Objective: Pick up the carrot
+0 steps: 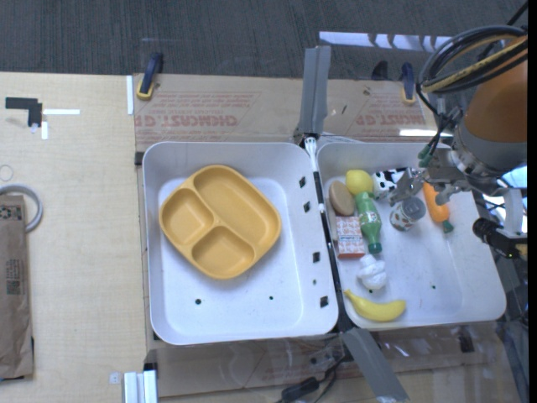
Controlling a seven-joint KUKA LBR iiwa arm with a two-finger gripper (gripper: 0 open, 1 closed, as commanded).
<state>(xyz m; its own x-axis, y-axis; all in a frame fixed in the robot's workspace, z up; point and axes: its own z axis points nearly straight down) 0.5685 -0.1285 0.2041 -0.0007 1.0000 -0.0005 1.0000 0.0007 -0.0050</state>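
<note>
Carrot (436, 204) lies in the right bin (470, 300), touching the right side of the gripper (409, 211), which hangs low over the bin floor; whether it grips anything cannot be told. Left of the gripper lie a green bottle (368, 222) and a lemon (359, 181); below-left, a banana (375, 308). Farther left, a yellow divided plate (220, 221) sits in the left bin (168, 309).

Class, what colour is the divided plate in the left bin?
Yellow; the divided plate shows clearly in the camera view.

Matt yellow plastic tray (220, 221), glossy white plastic bins (168, 309)
</note>
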